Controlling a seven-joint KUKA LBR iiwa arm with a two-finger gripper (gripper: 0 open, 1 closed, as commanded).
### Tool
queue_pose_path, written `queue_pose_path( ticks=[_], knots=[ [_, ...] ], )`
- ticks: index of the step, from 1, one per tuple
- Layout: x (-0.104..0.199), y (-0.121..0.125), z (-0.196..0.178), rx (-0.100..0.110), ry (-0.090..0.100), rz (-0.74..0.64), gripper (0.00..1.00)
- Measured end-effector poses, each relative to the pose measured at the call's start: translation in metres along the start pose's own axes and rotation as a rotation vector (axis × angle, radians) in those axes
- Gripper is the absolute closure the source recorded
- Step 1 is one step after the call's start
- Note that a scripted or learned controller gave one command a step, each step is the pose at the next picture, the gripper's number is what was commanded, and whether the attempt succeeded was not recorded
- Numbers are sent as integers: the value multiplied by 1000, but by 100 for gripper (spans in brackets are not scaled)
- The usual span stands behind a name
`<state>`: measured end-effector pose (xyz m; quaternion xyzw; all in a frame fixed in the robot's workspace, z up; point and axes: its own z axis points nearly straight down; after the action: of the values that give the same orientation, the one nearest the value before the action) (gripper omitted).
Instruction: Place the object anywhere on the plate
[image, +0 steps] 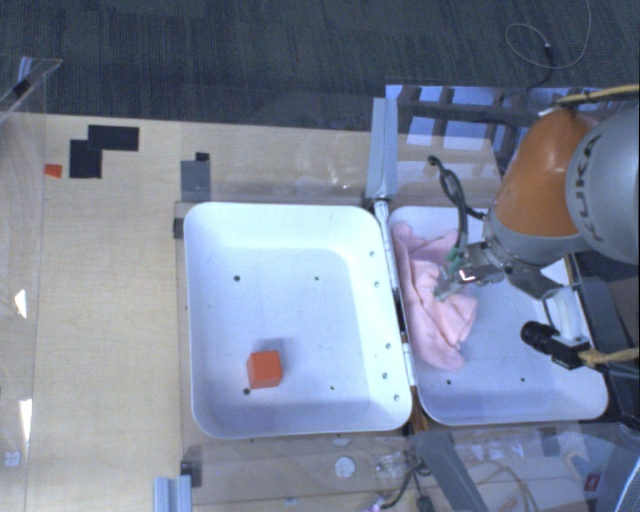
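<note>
Over at the right bin (520, 400), the gripper (452, 280) looks pinched on the pink cloth (435, 310): soft, light, floppy, so grab a bunched fold.

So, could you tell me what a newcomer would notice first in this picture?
Probably the small orange block, alone in the lower left part of the left bin. Next, the pink cloth, crumpled along the left side of the right bin. The arm's big orange band hangs over that bin, with the gripper down at the cloth's upper right edge.
</note>
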<state>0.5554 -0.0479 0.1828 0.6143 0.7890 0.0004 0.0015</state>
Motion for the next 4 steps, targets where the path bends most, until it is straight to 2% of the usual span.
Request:
queue_pose_path(
  ticks=[1,2,3,4],
  knots=[
    [0,4,-40,-2,-1,-5,100],
    [47,39,-45,-3,0,-407,100],
    [94,62,-33,-3,0,-805,100],
    [147,81,-44,-6,-1,-1204,100]
  ],
)
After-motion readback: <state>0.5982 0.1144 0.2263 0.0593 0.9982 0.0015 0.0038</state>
